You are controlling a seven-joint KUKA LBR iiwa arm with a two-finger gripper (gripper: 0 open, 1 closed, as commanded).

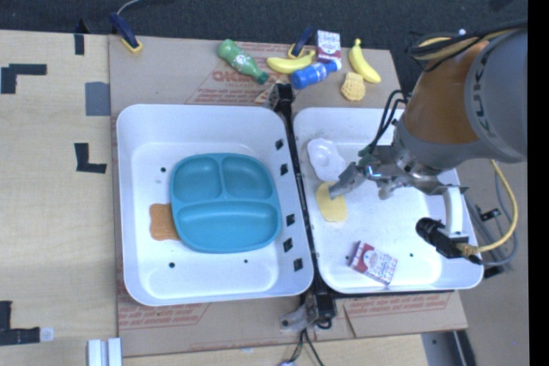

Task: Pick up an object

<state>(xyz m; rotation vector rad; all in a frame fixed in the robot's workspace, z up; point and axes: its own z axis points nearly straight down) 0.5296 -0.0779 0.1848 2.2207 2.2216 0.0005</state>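
In the right bin (429,274) lie a yellow, rounded object (332,204), a clear crumpled object (322,154) and a red-and-white carton (372,261). My gripper (364,184) hangs low over this bin, between the yellow object and the bin's right side. Its fingers are spread open with nothing between them. The left fingertip (343,183) is right at the yellow object's upper edge. The left bin (141,141) holds a blue divided plate (226,201), and a tan flat piece (159,221) sticks out from under the plate's left edge.
Behind the bins lie a green bottle (242,61), two bananas (289,63) (364,63), a blue bottle (310,75), a small carton (328,43) and a yellow waffle-like piece (352,86). A black divider (296,184) runs between the bins. The arm's body (455,107) overhangs the right bin's far right.
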